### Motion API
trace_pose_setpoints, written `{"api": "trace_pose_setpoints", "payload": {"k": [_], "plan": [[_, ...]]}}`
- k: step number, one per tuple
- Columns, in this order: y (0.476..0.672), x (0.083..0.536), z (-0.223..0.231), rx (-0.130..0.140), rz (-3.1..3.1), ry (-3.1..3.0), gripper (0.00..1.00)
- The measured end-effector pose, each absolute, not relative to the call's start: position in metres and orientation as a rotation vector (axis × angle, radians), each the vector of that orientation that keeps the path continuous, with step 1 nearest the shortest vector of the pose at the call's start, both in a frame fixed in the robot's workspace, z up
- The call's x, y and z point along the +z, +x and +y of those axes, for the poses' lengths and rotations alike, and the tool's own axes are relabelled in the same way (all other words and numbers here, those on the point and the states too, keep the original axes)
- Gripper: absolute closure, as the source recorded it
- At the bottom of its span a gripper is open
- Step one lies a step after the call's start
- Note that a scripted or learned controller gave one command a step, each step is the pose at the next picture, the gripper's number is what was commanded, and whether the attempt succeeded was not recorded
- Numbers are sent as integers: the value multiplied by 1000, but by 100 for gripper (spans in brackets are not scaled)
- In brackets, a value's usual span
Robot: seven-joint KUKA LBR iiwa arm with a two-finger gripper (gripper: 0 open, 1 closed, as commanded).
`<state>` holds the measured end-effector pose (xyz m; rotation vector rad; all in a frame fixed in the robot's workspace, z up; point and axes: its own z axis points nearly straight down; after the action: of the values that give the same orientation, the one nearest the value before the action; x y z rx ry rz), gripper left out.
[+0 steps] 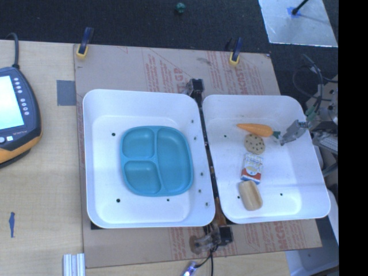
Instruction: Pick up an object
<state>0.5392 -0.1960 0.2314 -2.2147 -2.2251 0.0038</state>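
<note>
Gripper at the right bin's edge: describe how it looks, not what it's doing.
The gripper is a small grey metal piece, narrowing toward its tip. The mechanism behind it is pale grey and whitish, with thin dark cables looping above. It is too small and blurred to read any markings.

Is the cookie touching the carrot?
Cannot tell. In the camera view the cookie sits right under the carrot; their edges meet without a plain gap or clear contact.

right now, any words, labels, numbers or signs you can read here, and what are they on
None can be read for certain.
Cardboard sheet: rows of red print, too blurred to read.
Small packet in the right bin: red and white label, too small to read.
Handheld pendant: lit screen and buttons, nothing legible.
Blue tray: no text seen.
</note>
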Motion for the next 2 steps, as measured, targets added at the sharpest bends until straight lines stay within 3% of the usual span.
{"api": "trace_pose_setpoints", "payload": {"k": [1,2], "plan": [[588,114,-151,7,-2225,-2212,0],[641,92,-155,2,-2224,-2216,0]]}}
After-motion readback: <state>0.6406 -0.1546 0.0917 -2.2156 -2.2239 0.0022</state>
